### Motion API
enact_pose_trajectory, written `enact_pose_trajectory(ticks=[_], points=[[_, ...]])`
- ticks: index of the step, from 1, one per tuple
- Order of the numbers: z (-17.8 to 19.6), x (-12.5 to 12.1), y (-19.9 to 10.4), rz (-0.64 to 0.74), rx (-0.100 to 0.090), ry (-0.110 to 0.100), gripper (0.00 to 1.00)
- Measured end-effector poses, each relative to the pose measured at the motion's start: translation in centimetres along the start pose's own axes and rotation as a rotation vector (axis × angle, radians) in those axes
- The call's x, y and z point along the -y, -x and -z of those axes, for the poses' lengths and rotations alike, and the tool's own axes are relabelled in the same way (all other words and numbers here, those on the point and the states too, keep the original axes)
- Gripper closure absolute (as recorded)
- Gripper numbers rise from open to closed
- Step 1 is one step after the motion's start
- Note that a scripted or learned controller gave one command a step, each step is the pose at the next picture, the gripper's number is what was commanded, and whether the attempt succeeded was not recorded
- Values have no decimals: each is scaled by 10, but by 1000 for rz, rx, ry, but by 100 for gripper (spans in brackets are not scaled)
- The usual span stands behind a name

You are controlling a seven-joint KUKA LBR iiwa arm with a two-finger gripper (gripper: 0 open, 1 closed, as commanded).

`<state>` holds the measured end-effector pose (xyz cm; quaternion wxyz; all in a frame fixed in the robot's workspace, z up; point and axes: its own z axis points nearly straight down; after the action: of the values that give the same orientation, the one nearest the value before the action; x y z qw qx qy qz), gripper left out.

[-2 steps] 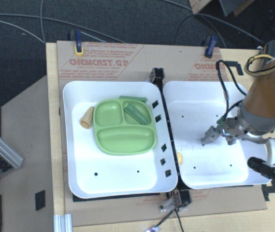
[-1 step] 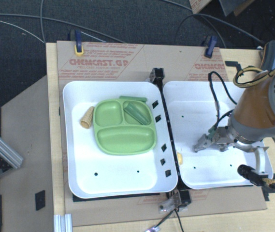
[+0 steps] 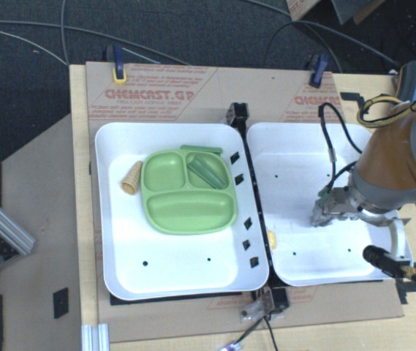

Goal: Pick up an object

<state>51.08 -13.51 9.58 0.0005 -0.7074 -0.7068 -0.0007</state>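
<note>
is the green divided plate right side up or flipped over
Right side up. The green divided plate lies flat in the left bin with its three hollow compartments facing the camera, raised rims between them.

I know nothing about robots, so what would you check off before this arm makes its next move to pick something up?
1. Something to pick: ok. A green divided plate and a small ice cream cone lie in the left bin.
2. Tool over a target: not ok. The tool sits in the right bin, away from both things.
3. Tool free of a load: cannot tell; its tip is too small to read.
4. Cone clear of the plate: cannot tell. It lies right at the plate's left rim.
5. Path across: not ok to go low. The wall between the bins stands in the way.
</note>
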Motion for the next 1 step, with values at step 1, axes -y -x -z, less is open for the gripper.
enact_pose_trajectory(ticks=[1], points=[[49,-1,10,0,3,4,100]])
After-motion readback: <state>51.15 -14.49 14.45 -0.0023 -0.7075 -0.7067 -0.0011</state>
